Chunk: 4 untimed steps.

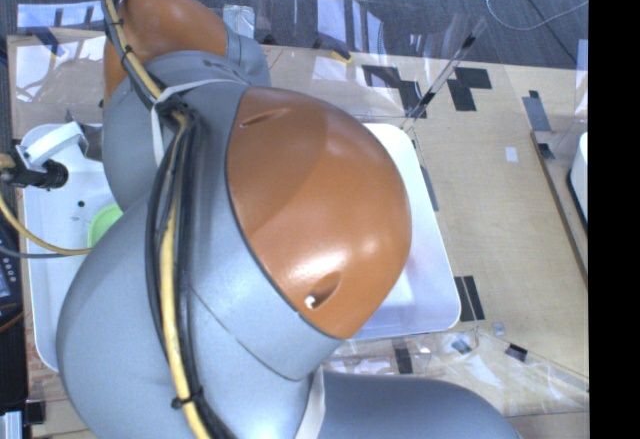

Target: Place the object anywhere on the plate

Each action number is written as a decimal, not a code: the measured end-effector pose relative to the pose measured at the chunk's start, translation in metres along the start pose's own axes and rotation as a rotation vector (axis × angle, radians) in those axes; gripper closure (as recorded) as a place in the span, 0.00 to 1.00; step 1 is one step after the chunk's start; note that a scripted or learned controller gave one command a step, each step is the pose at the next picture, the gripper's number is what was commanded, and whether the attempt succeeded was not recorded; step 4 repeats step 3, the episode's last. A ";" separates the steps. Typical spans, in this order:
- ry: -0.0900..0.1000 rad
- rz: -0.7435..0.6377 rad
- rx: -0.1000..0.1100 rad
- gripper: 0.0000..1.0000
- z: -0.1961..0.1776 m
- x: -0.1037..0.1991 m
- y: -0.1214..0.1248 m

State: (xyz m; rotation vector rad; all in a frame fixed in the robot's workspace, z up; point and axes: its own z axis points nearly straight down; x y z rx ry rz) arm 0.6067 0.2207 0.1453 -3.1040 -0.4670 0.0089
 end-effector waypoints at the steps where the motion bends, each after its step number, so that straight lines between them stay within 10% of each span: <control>1: -0.004 -0.143 0.000 1.00 0.032 0.020 0.007; 2: -0.005 -0.144 0.001 0.00 0.032 0.020 0.007; 3: 0.002 -0.356 -0.001 0.00 -0.064 0.030 0.012; 4: 0.002 -0.356 -0.001 0.00 -0.064 0.030 0.012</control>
